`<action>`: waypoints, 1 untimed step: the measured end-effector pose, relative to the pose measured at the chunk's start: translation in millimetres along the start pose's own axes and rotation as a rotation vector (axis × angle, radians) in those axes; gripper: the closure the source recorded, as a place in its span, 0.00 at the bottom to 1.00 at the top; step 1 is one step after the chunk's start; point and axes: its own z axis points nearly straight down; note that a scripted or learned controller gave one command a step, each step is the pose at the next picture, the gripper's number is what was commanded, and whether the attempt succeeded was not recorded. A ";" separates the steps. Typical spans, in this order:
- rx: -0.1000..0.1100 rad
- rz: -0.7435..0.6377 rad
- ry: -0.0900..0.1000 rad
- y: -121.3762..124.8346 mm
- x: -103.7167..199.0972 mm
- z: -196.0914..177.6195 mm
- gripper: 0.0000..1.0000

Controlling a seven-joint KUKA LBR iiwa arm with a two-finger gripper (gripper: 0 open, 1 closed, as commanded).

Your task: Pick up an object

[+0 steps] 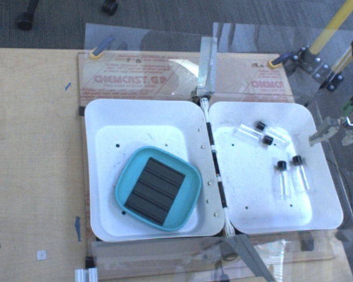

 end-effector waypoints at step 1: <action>0.000 -0.040 0.000 35.8 -1.2 103.1 0.00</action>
